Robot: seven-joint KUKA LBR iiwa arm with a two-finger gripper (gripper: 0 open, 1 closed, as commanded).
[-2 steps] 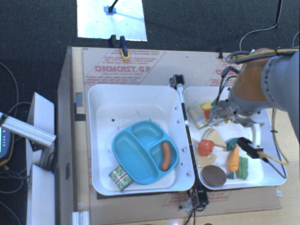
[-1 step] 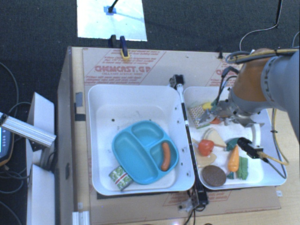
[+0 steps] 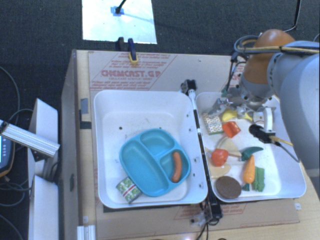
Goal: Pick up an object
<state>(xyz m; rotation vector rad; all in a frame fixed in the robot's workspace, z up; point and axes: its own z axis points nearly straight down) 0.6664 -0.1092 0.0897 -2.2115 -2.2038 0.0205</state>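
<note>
1. Apparently nothing is picked up yet: every object in view lies in a bin, and none is seen raised off a bin floor.
2. The gripper (image 3: 235,106) is low over the far end of the right bin (image 3: 295,184), just above a yellow piece (image 3: 229,115) and close to a red-orange piece (image 3: 231,129) and a patterned packet (image 3: 212,123).
3. Whether the gripper is open or closed cannot be told, since the wrist and its fittings hide it from above. Nothing can be seen held in it.
4. My judgement is that the yellow piece is the likely target, being right under the gripper. Whether there is contact cannot be made out.
5. Farther along the right bin lie a tomato (image 3: 219,157), a carrot (image 3: 249,170), a green piece (image 3: 259,179) and a brown disc (image 3: 228,187), all well apart from the gripper.
6. The left bin (image 3: 100,134) holds a blue plate (image 3: 145,164) with a sausage (image 3: 176,166) in one compartment, and a small box (image 3: 128,189) beside the plate's near edge.
7. Left to do, as I read it: close on one object and lift it clear of the bin on the counter (image 3: 150,71).
</note>
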